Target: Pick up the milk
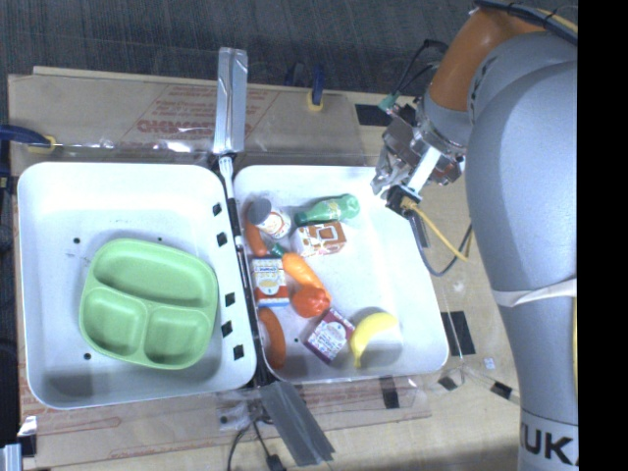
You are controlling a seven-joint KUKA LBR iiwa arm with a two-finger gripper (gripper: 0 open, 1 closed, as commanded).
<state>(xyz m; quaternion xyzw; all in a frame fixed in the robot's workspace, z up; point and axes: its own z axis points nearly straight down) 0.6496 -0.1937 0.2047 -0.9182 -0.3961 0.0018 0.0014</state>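
Arm (pixel 515 155) reaching from right, pincer (pixel 394 183) above right bin (pixel 397 263) far corner; pincer opening impossible to tell

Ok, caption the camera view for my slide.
KUKA arm hovering by right bin of toy food; green divided plate in left bin.

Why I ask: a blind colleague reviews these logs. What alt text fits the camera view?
The gripper hovers over the right bin's far right corner, apart from its contents: a green bottle, two small cartons, a carrot, a banana and more toy food. The left bin holds a green divided plate.
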